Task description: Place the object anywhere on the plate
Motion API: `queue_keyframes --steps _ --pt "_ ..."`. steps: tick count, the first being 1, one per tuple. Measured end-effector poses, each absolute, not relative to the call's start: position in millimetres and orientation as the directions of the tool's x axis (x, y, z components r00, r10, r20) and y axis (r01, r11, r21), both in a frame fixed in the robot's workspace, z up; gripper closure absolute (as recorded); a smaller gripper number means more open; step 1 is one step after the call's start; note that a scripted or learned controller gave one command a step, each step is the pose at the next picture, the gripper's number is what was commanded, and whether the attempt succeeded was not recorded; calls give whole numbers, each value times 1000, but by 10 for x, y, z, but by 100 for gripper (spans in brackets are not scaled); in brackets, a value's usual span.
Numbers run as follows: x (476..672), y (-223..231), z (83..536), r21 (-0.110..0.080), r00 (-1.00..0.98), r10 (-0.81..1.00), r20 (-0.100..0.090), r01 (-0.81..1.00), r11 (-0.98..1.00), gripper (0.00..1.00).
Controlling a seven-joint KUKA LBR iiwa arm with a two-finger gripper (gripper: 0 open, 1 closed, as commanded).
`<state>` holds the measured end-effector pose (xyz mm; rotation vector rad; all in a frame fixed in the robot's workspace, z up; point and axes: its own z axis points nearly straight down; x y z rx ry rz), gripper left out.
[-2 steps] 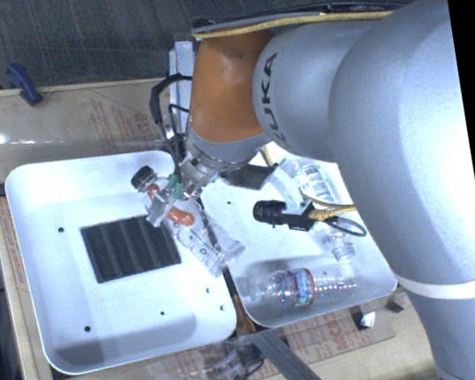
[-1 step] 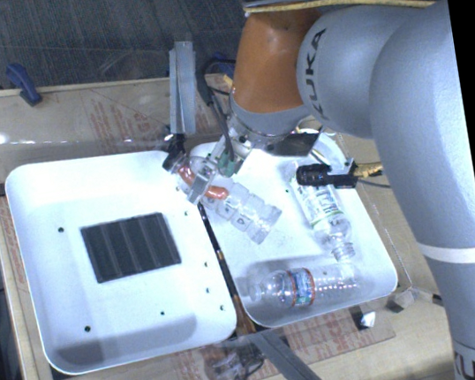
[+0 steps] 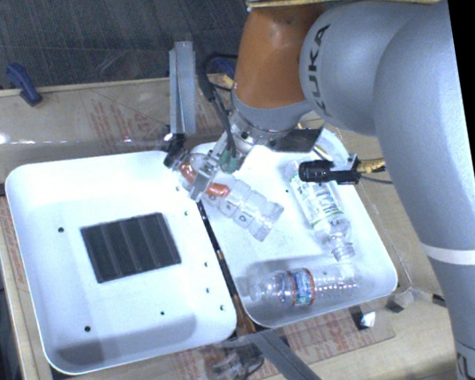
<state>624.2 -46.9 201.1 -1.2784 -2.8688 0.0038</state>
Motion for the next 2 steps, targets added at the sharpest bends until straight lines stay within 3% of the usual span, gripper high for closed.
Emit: queue_keyframes --steps 1,2 --pt "5845 154 1902 -2 -950 311 5 311 950 100" --pt "5848 148 1906 -2 -950 312 5 312 950 0"
